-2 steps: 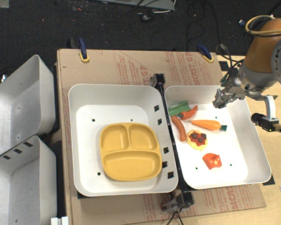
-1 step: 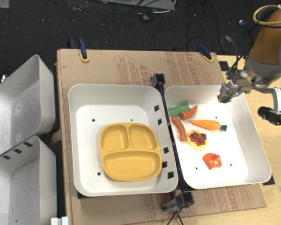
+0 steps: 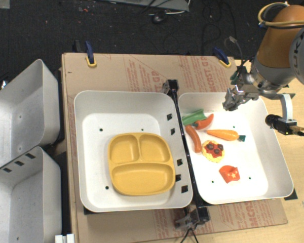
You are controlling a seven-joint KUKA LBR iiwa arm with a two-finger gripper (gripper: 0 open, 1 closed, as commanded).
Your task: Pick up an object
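Gripper (image 3: 232, 103) hangs over the far part of the right bin (image 3: 273, 151), dark and small against the white floor, and whether it is wide or narrow cannot be told from this slant; nothing is seen in its grasp. Taking the right bin as the landmark and going from its near edge outward: closest to the near rim lies a red wedge-shaped toy (image 3: 229, 173) with a small yellow spot, alone on bare floor. Just beyond it sits a round yellow toy pastry (image 3: 213, 150) topped with red and dark bits. Beside that, toward the bin's left wall, a red-orange toy sausage (image 3: 194, 137) lies lengthwise, and toward the middle an orange toy carrot (image 3: 224, 134) with a teal stub end lies crosswise. Farther still, near the left wall, a green toy vegetable (image 3: 193, 117) and a red toy chili pepper (image 3: 204, 122) lie touching; these are the pieces nearest the gripper, yet apart from it. Nothing stands between the gripper and the toys. Left of the right bin, across the dark divider, the left bin (image 3: 91, 135) holds a yellow three-compartment plate (image 3: 141, 163).
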